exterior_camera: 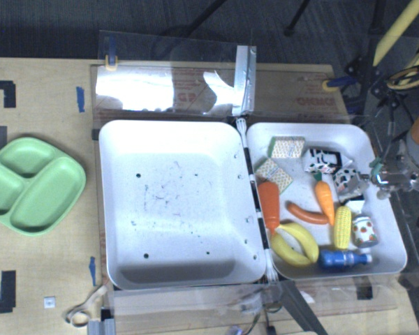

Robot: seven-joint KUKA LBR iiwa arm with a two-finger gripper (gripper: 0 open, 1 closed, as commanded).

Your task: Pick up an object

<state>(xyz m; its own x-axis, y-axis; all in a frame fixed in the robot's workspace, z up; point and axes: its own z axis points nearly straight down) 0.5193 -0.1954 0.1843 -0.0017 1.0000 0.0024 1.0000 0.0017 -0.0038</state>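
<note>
1. Here, two shallow white bins sit side by side on the bench: the left bin [119,187] has a bare, scuffed floor, and the right bin [398,257] holds a pile of toy food and small things.
2. The gripper [385,179] is at the right bin's right rim, near its upper corner, reaching in from the right; nothing shows between its tips, and whether it is clenched or released I cannot tell.
3. Along the right bin's left wall lies an orange bottle [269,204], its length running up and down the view.
4. Just below it a banana [295,243] curves across the lower left of that bin, touching the bottle's lower end.
5. A sausage [308,213] lies between the bottle and a carrot [325,197], slanting down to the right.
6. A corn cob [342,227] stands just right of the carrot's lower end, above a blue bottle [343,259] that rests along the bin's lower wall.
7. A small white cup [364,231] with coloured dots sits beside the corn cob, near the right wall.
8. Two checked sponges [286,147] lie in the upper left of the bin, one above the other.
9. A black-and-white patterned thing [325,160] lies in the upper middle, nearest the gripper but apart from it.
10. A green divided plate [33,184] rests on the bench, well left of both bins.
</note>
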